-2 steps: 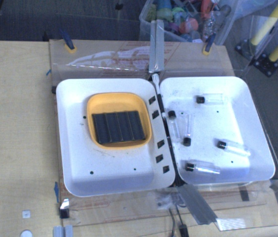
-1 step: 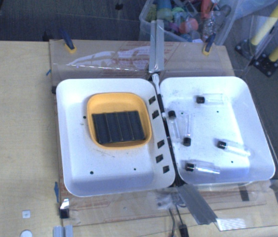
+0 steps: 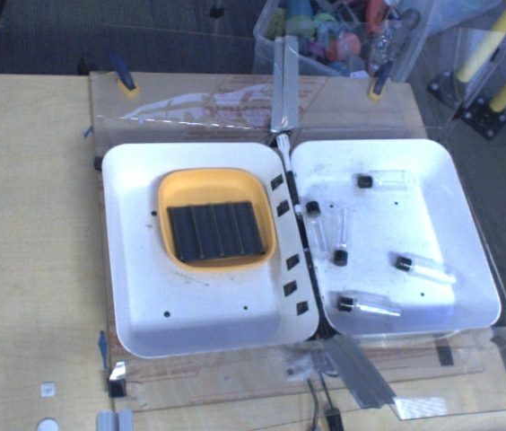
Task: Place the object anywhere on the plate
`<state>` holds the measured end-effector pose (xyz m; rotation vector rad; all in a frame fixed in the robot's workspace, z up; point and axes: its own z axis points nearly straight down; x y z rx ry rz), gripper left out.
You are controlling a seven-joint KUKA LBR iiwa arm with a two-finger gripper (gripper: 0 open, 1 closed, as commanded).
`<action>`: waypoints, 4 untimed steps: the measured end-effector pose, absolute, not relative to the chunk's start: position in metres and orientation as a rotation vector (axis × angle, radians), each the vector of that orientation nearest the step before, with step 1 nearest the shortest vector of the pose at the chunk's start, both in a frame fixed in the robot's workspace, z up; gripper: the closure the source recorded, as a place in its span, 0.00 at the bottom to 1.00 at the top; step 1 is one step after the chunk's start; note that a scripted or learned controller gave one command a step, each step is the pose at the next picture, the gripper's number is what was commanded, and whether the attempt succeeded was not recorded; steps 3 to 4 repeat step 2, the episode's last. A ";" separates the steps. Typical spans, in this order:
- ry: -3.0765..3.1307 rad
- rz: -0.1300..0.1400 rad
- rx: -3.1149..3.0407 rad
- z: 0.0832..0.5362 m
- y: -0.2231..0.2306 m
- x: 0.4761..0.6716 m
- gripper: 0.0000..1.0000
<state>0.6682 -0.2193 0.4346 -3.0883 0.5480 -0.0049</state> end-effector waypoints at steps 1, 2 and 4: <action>0.305 -0.004 -3.122 0.434 -0.219 0.668 1.00; 0.305 -0.004 -3.122 0.434 -0.219 0.668 1.00; 0.305 -0.004 -3.122 0.434 -0.219 0.668 1.00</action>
